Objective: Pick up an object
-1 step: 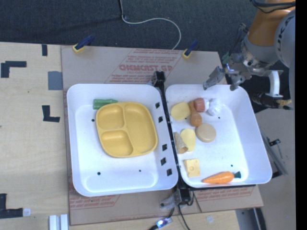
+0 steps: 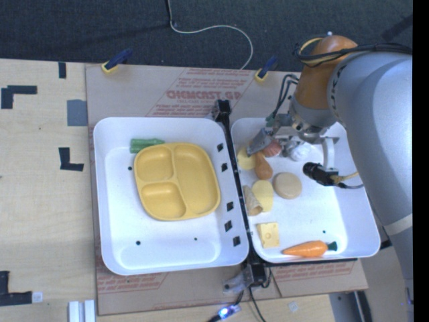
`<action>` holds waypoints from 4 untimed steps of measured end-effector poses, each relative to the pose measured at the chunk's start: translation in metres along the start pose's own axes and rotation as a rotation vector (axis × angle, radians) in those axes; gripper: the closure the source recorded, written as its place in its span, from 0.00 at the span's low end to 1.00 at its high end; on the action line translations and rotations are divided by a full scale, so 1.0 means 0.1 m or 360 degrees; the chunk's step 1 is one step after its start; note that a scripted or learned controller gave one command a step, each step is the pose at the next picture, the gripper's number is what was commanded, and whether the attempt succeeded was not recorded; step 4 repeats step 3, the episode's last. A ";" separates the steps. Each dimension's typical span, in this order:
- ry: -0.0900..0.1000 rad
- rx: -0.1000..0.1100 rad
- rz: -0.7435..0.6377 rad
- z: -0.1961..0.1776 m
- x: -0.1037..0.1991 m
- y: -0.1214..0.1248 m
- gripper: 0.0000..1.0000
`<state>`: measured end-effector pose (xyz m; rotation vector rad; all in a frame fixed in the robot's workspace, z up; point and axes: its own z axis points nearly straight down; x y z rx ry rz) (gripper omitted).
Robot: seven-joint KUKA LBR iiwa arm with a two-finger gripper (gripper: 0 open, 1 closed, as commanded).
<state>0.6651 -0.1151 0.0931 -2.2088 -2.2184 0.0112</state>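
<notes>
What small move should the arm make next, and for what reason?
Probably lower the pincer a little onto the brown, sausage-like piece in the right bin. The pincer hangs just above that cluster of toy food, and nothing is seen between its fingers.

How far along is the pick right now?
Done: the gripper is down in the right bin, at the food pile's top by an orange-brown piece. In hand: nothing visibly held. Left: grasp and lift; the carrot and cheese slice lie untouched.
</notes>
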 end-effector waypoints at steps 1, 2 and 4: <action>-0.0006 -0.0011 0.0003 -0.20 -0.03 0.02 1.00; -0.0014 0.0008 0.0009 0.06 0.12 0.01 1.00; -0.0001 -0.0023 0.0004 -0.95 0.60 -1.28 1.00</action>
